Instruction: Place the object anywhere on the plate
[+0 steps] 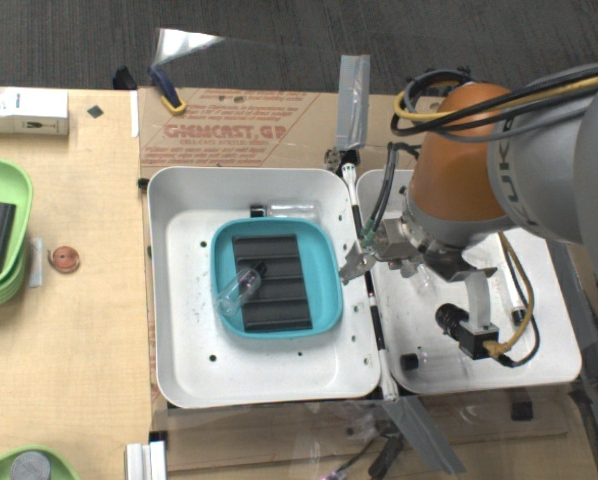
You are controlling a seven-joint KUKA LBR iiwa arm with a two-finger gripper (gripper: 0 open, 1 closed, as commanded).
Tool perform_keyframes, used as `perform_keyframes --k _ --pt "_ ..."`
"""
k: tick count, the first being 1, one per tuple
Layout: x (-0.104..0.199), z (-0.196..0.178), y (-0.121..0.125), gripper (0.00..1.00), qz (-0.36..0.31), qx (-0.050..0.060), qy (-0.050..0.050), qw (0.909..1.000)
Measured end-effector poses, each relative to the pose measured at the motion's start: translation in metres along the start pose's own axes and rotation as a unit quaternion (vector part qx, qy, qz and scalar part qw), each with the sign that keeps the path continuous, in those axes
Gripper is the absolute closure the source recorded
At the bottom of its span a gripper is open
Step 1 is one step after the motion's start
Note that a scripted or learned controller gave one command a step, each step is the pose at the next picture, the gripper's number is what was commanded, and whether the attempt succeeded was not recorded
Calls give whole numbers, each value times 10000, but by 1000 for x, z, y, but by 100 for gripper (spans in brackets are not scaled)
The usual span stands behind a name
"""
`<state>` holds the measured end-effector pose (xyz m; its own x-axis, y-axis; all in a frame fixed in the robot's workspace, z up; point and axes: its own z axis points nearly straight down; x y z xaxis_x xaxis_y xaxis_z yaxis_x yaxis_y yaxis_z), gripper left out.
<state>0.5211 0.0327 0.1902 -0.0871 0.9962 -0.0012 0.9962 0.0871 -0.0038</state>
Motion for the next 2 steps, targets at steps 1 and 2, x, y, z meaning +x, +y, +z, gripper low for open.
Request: perform_keyframes --k 1,2 --pt "0 0 0 0 0 0 0 10000" --pt "0 0 0 0 0 0 0 10000"
